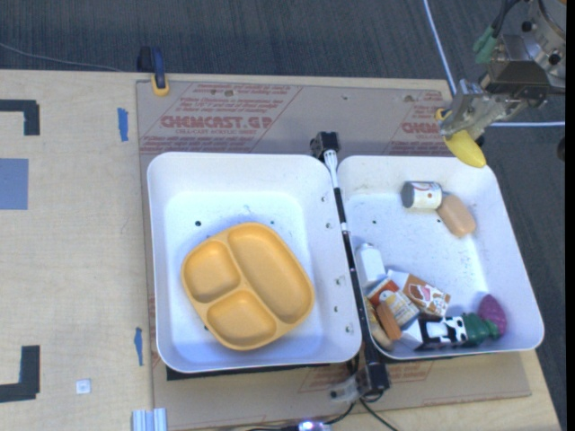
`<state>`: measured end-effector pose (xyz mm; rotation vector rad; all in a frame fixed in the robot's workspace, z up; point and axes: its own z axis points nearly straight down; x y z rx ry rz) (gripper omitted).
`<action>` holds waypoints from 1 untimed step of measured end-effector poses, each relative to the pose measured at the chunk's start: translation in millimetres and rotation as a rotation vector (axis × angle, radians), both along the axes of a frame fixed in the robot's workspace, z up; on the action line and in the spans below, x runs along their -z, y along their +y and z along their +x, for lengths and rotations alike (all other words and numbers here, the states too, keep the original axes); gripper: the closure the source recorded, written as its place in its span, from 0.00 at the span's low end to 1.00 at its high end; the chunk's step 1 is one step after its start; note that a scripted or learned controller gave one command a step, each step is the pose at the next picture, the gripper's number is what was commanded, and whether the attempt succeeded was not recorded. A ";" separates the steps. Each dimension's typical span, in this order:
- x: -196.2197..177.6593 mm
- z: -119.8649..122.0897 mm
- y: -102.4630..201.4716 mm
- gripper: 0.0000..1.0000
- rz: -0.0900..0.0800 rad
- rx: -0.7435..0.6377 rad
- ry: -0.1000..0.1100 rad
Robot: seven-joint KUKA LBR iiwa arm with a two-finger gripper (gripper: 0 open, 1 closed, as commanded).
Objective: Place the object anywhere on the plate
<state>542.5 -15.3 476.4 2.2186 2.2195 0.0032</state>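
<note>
Cluttered toys at lower right, jaws with a yellow object at upper right.

Nearest the camera, a heap of small toys [422, 311] lies in the lower part of the right bin [517, 268]. The yellow divided plate [247, 285] sits in the left bin [171, 205], lower left of centre. At the frame's upper right, the jaws [464, 131] hang over the right bin's far rim, closed around a yellow object [469, 149], well apart from the plate.

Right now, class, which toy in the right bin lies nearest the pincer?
The small can, lying on its side at the bin's far end, just below the pincer. The tan piece sits slightly farther; the rest crowd the near end.
</note>
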 end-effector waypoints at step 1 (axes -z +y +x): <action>13.8 3.1 1.2 1.00 0.001 0.000 0.006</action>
